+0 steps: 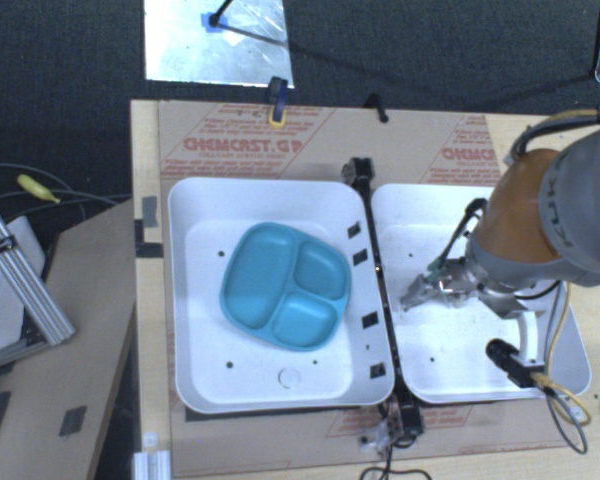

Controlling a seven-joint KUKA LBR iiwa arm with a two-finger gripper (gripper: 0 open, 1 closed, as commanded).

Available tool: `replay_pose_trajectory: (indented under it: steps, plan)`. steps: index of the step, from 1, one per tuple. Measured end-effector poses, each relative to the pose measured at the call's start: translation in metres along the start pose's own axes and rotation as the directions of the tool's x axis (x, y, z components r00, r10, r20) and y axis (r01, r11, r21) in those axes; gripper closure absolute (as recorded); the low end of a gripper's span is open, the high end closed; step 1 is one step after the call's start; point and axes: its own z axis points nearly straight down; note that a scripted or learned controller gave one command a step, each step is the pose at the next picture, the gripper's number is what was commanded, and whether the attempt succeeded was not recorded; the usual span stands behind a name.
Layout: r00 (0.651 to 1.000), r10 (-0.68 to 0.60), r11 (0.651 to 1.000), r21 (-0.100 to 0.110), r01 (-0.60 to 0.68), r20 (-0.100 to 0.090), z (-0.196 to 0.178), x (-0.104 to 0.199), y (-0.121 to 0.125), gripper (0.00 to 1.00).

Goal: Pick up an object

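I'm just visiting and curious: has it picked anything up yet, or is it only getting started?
Nothing looks picked up yet. The blue divided plate lies flat in the left bin, apart from the arm. In hand: the gripper is low over the right bin, near the divider, with nothing seen between its fingers. Left to do: reach an object, grasp it and lift.

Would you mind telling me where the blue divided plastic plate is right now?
The blue divided plastic plate lies in the middle of the left white bin, across the divider from the hand, which is over the right bin.
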Motion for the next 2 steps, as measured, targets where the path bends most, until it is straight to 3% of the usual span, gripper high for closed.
replay_pose_trajectory:
  steps: [1,2]
  plan:
    - [1.000,0.011,1.000,0.001,-0.011,0.004,-0.0969,0.0246,-0.0477,0.00]
    - [1.000,0.010,1.000,-0.001,-0.010,0.006,-0.1034,0.0231,-0.0450,1.00]
